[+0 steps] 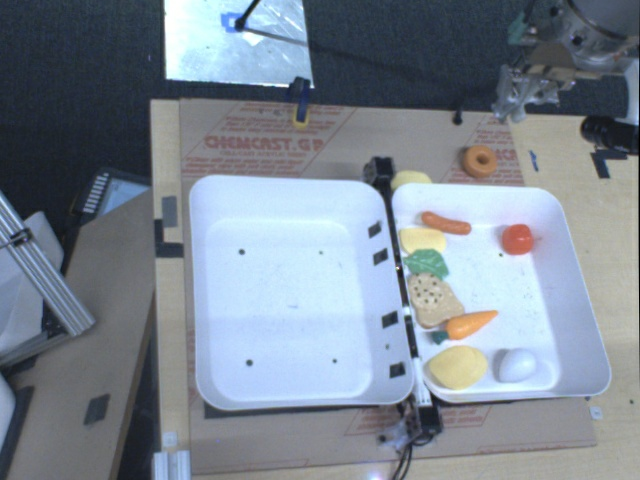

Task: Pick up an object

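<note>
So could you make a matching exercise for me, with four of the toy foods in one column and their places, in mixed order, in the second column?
Things:
1. doughnut
2. tomato
3. white egg
4. sausage

Places:
A. near right corner of the right bin
B. on the bench, beyond the right bin
C. far part of the right bin, towards its left side
D. far part of the right bin, towards its right wall

Pairs: 1-B, 2-D, 3-A, 4-C
</note>
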You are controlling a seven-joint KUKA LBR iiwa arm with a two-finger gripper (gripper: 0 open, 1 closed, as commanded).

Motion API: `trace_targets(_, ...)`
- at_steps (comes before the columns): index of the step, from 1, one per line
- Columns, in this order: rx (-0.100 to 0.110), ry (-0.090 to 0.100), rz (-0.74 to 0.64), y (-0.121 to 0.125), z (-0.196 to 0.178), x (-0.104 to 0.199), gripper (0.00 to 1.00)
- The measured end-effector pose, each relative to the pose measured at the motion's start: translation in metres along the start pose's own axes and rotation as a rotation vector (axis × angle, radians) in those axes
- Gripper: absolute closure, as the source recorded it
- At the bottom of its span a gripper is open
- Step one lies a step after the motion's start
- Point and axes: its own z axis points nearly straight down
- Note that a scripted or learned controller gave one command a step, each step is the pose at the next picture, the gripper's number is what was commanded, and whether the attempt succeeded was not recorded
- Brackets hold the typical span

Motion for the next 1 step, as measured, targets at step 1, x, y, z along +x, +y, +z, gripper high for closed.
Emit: trace_targets(1,-0.018,0.003,-0.017,0.0019,-0.13,0.0003,1.0)
